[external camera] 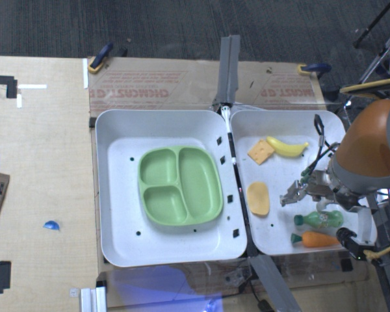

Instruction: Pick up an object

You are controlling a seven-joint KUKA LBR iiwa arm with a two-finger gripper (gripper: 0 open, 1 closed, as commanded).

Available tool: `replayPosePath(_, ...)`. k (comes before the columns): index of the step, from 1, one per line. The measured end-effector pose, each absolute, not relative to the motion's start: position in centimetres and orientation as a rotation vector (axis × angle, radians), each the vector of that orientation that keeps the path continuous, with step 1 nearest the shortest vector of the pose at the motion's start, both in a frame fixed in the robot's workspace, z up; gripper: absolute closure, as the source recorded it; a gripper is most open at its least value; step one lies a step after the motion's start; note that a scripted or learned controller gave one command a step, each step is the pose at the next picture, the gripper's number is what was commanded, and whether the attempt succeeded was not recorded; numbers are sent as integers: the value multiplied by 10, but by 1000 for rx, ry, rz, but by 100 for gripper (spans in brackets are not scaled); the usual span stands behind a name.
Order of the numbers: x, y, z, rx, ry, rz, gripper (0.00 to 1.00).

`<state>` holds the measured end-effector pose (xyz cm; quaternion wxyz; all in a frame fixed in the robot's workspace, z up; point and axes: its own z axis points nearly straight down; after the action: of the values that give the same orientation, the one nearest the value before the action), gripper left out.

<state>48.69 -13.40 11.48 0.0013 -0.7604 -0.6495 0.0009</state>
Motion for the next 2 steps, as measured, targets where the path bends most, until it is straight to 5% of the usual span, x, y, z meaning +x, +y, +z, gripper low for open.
replayPosePath(2, 604, -165, 93, -2464, -1949, 3, 0)
